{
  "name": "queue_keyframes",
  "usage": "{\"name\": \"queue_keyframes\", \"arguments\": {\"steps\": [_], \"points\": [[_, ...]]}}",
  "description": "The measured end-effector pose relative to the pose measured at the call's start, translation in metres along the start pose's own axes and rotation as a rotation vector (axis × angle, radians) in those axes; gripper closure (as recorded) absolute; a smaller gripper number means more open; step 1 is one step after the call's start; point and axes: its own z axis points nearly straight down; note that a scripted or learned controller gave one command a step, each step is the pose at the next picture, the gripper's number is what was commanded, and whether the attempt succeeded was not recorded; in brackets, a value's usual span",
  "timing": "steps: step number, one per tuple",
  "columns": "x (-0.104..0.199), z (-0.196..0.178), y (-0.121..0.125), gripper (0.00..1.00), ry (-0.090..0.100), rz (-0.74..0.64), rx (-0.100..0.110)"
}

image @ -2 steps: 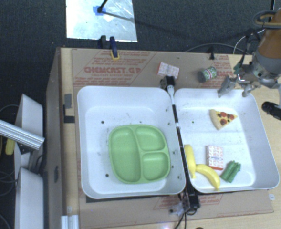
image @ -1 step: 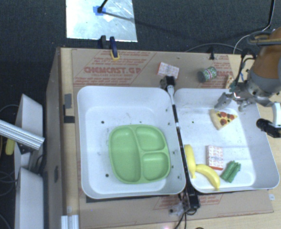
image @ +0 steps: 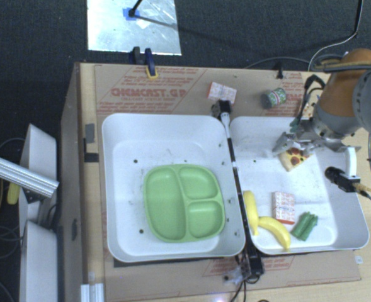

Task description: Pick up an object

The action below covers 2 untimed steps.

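We take the divider (image: pixel 230 150) where the two shallow white plastic bins meet as our landmark. To its right, the right bin (image: pixel 349 231) has open floor along its near-divider side in the upper half and again toward its far right wall. The grey arm with the orange band (image: pixel 349 87) comes in over that bin's upper right corner, and its end effector (image: pixel 293 145) sits low over the upper middle of the floor, right on top of a small flat pizza-slice toy with red and tan colouring (image: pixel 293 161). We cannot tell whether the end effector is released or clenched, nor whether the slice is between its tips.

Lower in the right bin, just beside the divider, lies a yellow plastic banana (image: pixel 261 219), curving toward the front wall. Next to it stands a small red-and-white printed box (image: pixel 284 206), and just beyond that a green leafy vegetable toy (image: pixel 305 225) near the front edge.

Left of the divider, the left bin (image: pixel 122 143) holds one pale green three-compartment plate (image: pixel 184 201), set toward the front right; the bin's upper and left floor is bare.

Behind the bins, on the cardboard-covered table (image: pixel 166 87), a small green can (image: pixel 274 97) lies close to the arm.
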Motion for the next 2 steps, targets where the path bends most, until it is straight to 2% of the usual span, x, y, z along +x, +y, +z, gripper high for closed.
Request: {"name": "queue_keyframes", "arguments": {"steps": [1, 2], "points": [[-0.006, 0.003, 0.005, 0.00, 0.000, 0.002, -0.002], [-0.027, 0.012, 0.009, 0.00, -0.001, 0.002, -0.005]]}}
